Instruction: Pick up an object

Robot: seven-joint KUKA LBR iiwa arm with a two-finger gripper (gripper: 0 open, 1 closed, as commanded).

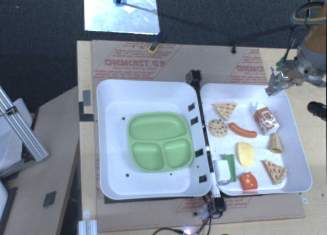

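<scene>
Nearest in the right bin [299, 175] lay toy foods: a red strawberry [248, 181], pizza wedge [274, 171] and yellow piece [245, 154], then a sausage [242, 130], cookie [218, 127] and carton [266, 120]. The pincer [275, 85] hovered above the bin's far corner, its state indiscernible.

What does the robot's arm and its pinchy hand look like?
The arm is grey and rounded, with an orange band above the wrist. A thin dark cable loops near its top. At the end sits a small grey metal gripper, blocky and pointed towards the right white bin.
</scene>
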